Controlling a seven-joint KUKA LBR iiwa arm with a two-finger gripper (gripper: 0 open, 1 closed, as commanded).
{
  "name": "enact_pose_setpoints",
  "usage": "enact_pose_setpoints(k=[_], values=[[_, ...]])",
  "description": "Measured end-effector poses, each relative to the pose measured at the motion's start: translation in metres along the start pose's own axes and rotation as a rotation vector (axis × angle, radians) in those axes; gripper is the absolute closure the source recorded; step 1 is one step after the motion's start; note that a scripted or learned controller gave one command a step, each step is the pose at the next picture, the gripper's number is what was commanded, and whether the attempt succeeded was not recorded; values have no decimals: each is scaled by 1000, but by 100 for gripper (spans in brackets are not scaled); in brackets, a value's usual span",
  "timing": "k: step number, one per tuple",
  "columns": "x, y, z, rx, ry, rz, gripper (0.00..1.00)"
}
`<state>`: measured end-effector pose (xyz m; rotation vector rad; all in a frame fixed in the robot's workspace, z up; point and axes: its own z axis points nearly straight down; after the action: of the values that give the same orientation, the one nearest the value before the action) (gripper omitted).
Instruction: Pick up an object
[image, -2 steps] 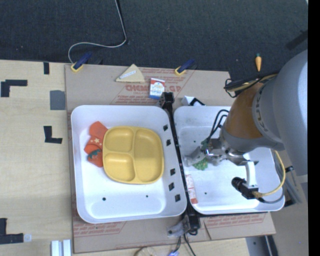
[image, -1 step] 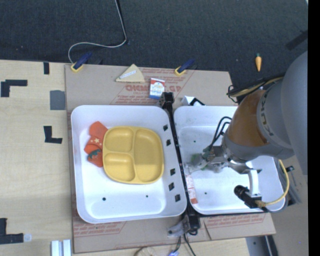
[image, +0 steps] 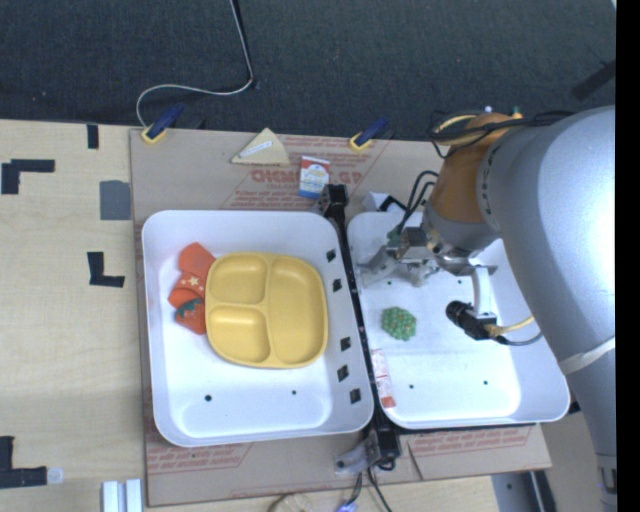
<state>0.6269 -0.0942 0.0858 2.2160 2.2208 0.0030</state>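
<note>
Claw (image: 412, 262) sits low at the far end of the right bin (image: 500, 400); whether it is open or shut I cannot tell. Nothing looks lifted yet. Green lump (image: 399, 323) lies just near of it on bare floor, room all round. Divider wall runs close on its left. Left bin (image: 250, 410) holds a yellow tray (image: 268, 308) over orange pieces (image: 190, 285).

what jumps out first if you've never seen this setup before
A yellow divided plate fills the middle of the left bin, with an orange toy tucked against its left edge. In the right bin, a small green ball lies below the grey arm's gripper.
</note>
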Motion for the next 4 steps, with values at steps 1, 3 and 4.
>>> enact_pose_setpoints(k=[1,3,4], values=[[-9,-55,-1,1,0,1,0],[-24,-107,-1,-3,-1,1,0],[-2,-76,-1,1,-1,2,0]])
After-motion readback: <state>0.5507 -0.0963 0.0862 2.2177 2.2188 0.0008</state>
